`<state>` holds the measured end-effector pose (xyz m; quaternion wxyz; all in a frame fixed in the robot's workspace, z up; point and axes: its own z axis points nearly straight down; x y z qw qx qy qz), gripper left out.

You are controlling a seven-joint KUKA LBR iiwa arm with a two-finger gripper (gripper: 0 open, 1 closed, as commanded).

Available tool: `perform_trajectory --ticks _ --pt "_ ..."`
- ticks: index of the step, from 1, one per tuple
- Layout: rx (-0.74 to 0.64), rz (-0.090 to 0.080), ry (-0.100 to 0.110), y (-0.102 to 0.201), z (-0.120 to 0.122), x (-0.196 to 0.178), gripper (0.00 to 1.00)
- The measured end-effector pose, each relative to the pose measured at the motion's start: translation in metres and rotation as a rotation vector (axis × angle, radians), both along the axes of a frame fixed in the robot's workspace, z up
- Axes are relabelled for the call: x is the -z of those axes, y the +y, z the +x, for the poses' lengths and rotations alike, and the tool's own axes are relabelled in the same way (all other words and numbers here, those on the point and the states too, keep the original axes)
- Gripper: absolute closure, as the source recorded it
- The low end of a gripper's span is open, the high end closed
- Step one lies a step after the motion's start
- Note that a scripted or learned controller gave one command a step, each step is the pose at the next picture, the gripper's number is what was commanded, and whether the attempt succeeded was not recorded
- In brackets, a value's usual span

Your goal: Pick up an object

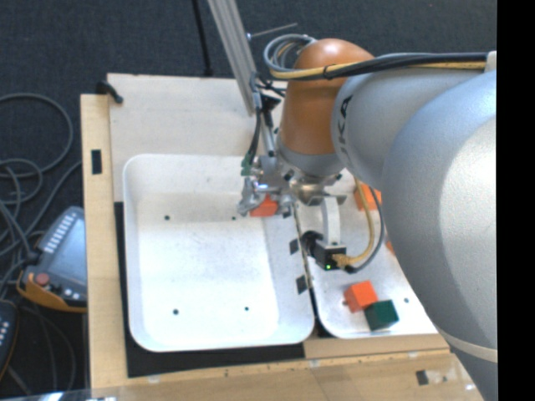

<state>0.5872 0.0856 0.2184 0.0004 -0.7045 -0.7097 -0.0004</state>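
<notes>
Over the left bin's (150, 224) right edge, the end effector (261, 200) grips a small red-orange object (262, 209) between its fingers. Orange block (361, 295) and green block (381, 314) lie touching in the right bin (334, 324).

Left bin (201, 307): floor open across the frame's centre and lower left.
Right bin (334, 328): mostly covered by the arm (435, 140); orange block (361, 295) and green block (382, 314) touching, lower right.
Upper centre: slanted metal post (232, 32).
</notes>
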Motion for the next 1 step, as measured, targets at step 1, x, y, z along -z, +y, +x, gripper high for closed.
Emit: perform_trajectory --ticks 1 --pt "0.003 -0.003 -0.001 0.0123 0.0578 0.0351 1.00"
